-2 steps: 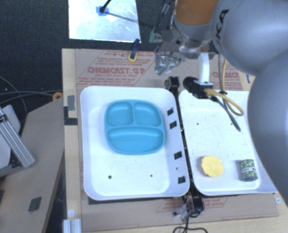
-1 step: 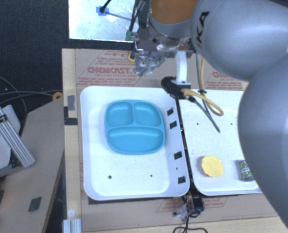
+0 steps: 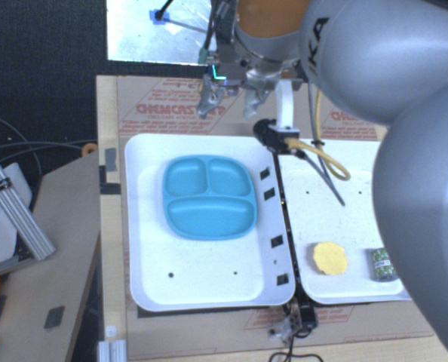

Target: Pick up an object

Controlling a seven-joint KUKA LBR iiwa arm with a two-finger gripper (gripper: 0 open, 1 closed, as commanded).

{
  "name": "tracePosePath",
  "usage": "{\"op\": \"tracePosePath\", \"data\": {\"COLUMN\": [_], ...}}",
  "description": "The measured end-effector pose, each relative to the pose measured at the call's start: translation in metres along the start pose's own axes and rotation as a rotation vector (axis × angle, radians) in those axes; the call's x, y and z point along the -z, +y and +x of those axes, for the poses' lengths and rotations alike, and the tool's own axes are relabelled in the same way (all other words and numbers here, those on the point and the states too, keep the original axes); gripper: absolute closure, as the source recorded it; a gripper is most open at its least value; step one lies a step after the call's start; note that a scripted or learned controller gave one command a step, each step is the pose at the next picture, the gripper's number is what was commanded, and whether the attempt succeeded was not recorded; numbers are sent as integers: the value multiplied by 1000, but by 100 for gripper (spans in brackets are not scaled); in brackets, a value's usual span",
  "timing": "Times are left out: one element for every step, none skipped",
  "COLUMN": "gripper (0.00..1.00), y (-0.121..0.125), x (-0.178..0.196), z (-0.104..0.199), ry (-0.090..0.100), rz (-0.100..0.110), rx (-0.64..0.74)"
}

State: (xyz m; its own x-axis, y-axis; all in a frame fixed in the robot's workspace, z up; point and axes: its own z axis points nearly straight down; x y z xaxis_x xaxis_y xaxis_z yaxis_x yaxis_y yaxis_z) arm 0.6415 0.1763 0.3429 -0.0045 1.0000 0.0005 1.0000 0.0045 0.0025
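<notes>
The grey arm reaches in from the right, its gripper (image 3: 229,105) hanging apparently open, fingers apart and empty.

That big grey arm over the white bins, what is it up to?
It is a robot arm meant to pick up an object. Right now its end effector hangs open above the far edge of the left bin, holding nothing. A blue divided plate lies in that bin. The right bin holds a yellow round piece and a small green item. Nothing has been grasped.

A blue divided plate (image 3: 209,197) lies flat mid-frame; a yellow round piece (image 3: 329,258) and small green-patterned item (image 3: 382,265) sit lower right.
</notes>
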Motion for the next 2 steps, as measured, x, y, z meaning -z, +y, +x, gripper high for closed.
{"op": "tracePosePath", "data": {"gripper": [0, 100], "y": [-4, -2], "x": [24, 34], "z": [62, 58], "ry": [3, 1], "rz": [-2, -4], "rx": [4, 6]}}
